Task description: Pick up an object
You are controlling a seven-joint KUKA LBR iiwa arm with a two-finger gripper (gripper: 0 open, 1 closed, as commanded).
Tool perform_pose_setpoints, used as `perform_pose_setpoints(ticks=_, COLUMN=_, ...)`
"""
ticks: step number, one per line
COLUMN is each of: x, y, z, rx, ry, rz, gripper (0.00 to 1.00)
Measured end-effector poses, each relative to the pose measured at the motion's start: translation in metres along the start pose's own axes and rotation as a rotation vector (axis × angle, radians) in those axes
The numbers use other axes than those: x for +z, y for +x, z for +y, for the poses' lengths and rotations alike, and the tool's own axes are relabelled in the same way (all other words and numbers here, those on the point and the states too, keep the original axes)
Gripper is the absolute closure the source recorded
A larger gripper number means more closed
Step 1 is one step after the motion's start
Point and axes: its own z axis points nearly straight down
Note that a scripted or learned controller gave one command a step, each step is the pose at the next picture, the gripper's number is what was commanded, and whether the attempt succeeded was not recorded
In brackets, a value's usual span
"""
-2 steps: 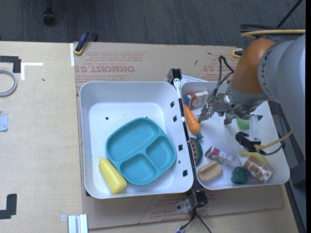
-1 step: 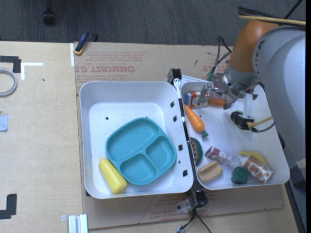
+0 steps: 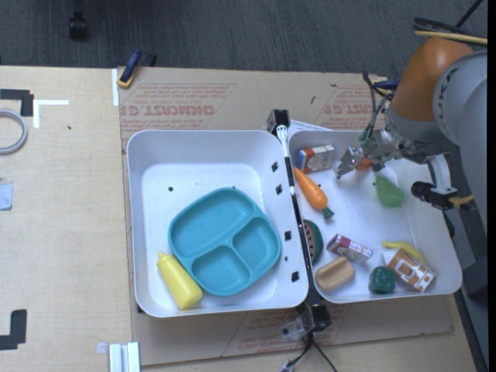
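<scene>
Orange carrot [image 3: 311, 191] lies against the right bin's [image 3: 434, 242] left wall, near a small carton [image 3: 317, 158] and a light green piece [image 3: 390, 193], while the gripper [image 3: 353, 163] hovers above that bin, fingers apart, clamped on nothing, beside the carton.
</scene>
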Motion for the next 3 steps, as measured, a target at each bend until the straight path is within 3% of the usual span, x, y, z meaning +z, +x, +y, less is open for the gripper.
perform_pose_setpoints(ticks=1, x=0.0, y=0.058, z=0.007, rx=0.067, ry=-0.002, rz=0.001, gripper=0.0)
perform_pose_setpoints(ticks=2, x=-0.01, y=0.058, z=0.006, rx=0.066, ry=-0.001, rz=0.001, gripper=1.0)
perform_pose_setpoints(ticks=3, x=-0.1, y=0.148, z=0.028, rx=0.188, ry=-0.003, rz=0.001, gripper=1.0)
